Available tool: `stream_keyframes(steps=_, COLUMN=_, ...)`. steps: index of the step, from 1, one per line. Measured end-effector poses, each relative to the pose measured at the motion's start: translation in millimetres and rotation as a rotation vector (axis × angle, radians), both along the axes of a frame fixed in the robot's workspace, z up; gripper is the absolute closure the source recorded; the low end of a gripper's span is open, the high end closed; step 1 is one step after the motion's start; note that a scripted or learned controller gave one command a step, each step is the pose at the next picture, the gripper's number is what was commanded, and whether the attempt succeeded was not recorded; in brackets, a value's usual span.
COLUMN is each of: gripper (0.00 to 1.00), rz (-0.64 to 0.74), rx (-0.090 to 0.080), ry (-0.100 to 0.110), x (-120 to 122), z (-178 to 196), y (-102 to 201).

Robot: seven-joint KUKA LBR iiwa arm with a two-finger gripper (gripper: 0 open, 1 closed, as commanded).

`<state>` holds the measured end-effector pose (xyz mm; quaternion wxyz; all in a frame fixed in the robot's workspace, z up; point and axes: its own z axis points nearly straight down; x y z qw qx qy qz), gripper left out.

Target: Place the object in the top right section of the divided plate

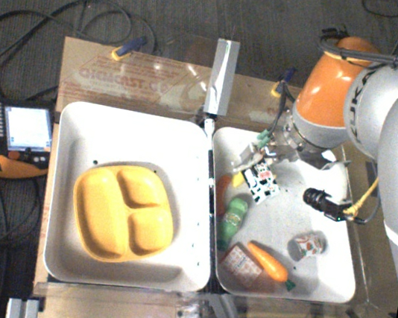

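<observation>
The gripper (261, 159) hangs over the upper left of the right bin (329, 286), and whether it is open or closed cannot be told; a small black-and-white patterned object (261, 183) sits right at its tip. Lower in that bin lie a green bottle (234, 215), a carrot (268, 260) and a small can (308, 245). The yellow plate (124, 211) rests in the left bin (76, 126).

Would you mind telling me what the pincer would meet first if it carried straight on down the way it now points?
Probably the green bottle lying by the right bin's left wall: the pincer points down-left toward it. Depth is unclear, so it may reach the bin floor first.
</observation>
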<state>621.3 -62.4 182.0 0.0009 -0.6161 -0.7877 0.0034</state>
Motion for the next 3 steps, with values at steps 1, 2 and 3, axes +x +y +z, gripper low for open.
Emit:
stream_keyframes(steps=1, gripper=1.00, rz=-0.140, rx=0.004, ry=0.001, x=-66, z=6, y=-1)
stream_keyframes(steps=2, gripper=1.00, rz=-0.141, rx=0.003, ry=0.002, x=-125, z=0, y=6)
stream_keyframes(steps=3, gripper=1.00, rz=-0.150, rx=0.003, ry=-0.001, x=-130, z=44, y=-7)
